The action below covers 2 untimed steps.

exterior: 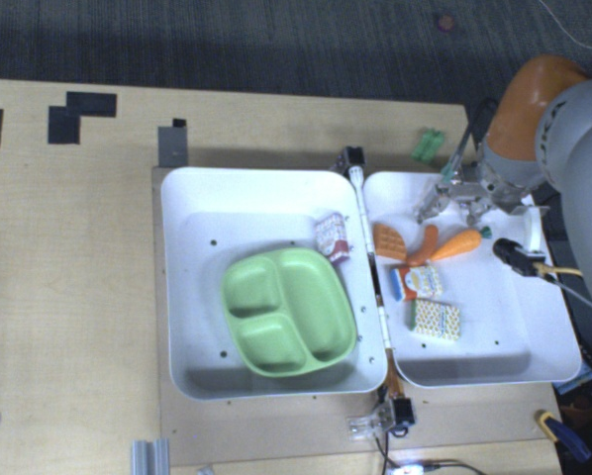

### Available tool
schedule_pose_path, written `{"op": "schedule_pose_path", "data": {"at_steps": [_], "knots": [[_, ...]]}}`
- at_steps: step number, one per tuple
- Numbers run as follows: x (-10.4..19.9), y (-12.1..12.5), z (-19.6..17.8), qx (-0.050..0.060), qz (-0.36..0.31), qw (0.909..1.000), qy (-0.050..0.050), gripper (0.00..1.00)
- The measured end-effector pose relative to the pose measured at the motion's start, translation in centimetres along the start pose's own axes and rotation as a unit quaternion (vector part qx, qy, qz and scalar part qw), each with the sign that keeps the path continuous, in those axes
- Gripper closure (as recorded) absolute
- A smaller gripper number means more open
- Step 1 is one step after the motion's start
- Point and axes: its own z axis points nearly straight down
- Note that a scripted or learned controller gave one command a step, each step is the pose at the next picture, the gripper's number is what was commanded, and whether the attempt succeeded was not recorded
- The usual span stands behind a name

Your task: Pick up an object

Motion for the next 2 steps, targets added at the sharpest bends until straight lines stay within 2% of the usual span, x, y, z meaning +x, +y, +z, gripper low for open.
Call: {"op": "schedule_pose_path", "data": {"at_steps": [1,2], "knots": [[0.06,0.17,-1.17,-0.003,-0.001,1.0000,0.000,1.00],[0.06,0.16,-1.16,-0.002,-0.001,1.0000,0.000,0.00]]}}
